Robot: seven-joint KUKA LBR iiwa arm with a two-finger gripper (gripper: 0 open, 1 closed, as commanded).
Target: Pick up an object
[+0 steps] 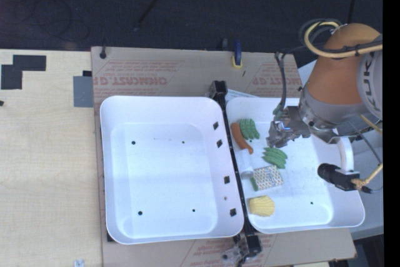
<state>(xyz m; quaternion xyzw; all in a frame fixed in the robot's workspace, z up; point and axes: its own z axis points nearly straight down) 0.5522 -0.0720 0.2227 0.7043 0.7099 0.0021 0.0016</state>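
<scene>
Camera view, tool [279, 134] grip state unclear, above green object [275, 156] lying long axis upper-left to lower-right, right bin [325, 212].

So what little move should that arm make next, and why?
Probably a short drop straight down. The gripper hangs over the right bin, just above the lower green leafy piece, with nothing visibly held. The orange piece, upper green piece, patterned block and yellow piece lie further away, so that green one looks the closest target.
</scene>
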